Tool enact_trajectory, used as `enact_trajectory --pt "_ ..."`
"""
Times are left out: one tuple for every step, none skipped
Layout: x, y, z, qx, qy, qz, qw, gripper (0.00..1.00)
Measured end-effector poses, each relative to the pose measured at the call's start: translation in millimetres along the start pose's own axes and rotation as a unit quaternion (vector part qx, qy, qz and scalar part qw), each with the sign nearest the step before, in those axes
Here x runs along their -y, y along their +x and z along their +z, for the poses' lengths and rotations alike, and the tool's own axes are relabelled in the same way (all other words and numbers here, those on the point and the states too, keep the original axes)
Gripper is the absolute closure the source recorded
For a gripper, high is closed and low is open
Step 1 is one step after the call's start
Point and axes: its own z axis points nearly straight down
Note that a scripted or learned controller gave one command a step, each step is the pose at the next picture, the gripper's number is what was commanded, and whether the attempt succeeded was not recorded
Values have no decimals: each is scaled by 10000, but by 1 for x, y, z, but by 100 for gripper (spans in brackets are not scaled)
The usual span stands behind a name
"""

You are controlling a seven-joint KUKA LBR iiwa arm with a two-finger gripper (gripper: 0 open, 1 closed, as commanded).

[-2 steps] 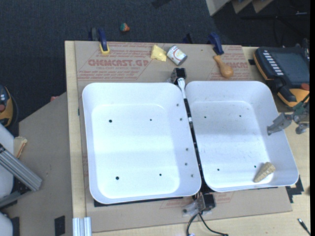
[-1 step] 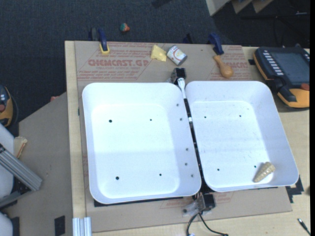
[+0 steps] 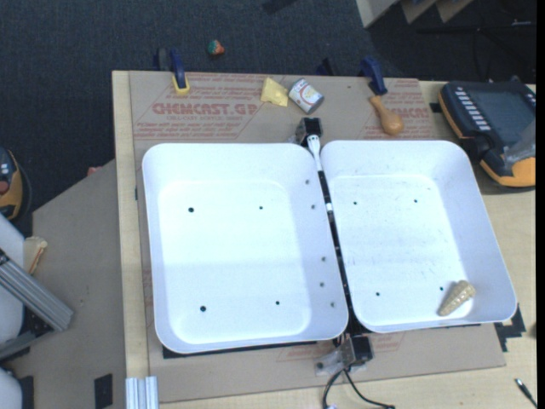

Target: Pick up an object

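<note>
Cables (image 3: 349, 373) at bench edge, two white bins (image 3: 238, 245) — dark carpet (image 3: 85, 24) beyond

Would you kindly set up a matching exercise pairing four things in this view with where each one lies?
Things:
1. tan ridged shell-like object
2. yellow wedge
3. wooden-handled tool
4. small orange-and-green ball

Places:
A. dark carpet beyond the bench
B. near right corner of the right bin
C. board behind the left bin
D. board behind the right bin

Pairs: 1-B, 2-C, 3-D, 4-A
</note>
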Motion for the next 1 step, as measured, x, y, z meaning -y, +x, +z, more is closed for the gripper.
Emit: enact_trajectory --pt "0 -5 -11 25 -24 39 10000 100"
